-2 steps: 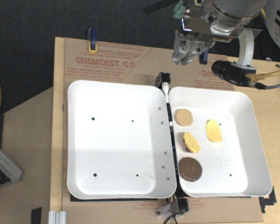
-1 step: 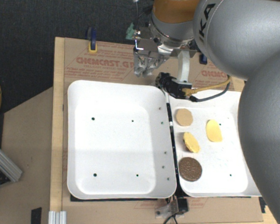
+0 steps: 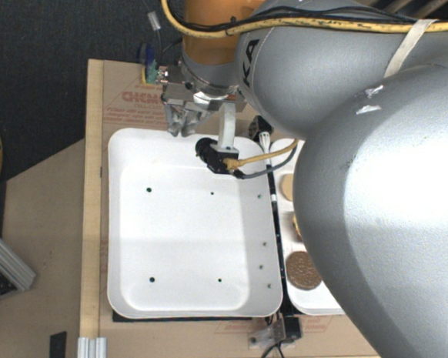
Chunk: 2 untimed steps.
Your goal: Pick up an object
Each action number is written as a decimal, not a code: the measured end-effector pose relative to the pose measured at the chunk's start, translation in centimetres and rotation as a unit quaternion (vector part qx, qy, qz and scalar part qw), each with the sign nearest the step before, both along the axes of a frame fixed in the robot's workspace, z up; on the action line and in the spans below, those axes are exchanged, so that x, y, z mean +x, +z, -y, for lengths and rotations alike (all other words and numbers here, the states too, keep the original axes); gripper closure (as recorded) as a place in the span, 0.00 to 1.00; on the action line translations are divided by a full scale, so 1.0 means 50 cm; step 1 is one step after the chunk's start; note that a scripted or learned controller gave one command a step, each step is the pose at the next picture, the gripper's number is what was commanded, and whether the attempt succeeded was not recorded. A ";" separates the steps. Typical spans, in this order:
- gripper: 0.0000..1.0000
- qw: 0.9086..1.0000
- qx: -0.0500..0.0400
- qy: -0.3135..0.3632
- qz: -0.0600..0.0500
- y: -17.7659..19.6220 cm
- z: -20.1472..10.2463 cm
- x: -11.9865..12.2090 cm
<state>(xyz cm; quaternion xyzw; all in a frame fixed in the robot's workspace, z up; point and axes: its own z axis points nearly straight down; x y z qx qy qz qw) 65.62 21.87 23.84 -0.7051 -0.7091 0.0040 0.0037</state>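
Observation:
My gripper [image 3: 182, 123] hangs over the far rim of the left bin [image 3: 127, 228], near its back left corner, under the orange band of the wrist. Nothing shows in it. A white bar with a black end piece [image 3: 210, 153] and a cable sits just right of it, over the bin's back edge. In the right bin [image 3: 307, 303] lies a round brown disc [image 3: 303, 270], and a tan object [image 3: 286, 188] peeks out farther back. The grey arm hides most of that bin.
The left bin's white floor shows only small dark dots. Both bins rest on a cardboard sheet [image 3: 98, 203] on the bench. A metal rail [image 3: 2, 253] lies off the bench at the left. A small black connector with a cable [image 3: 285, 330] sits at the front edge.

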 end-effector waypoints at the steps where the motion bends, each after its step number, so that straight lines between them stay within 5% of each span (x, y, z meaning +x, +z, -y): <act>1: 1.00 1.000 0.000 -0.001 0.006 0.037 0.005 0.004; 2: 1.00 1.000 0.000 0.000 0.007 0.058 0.003 0.005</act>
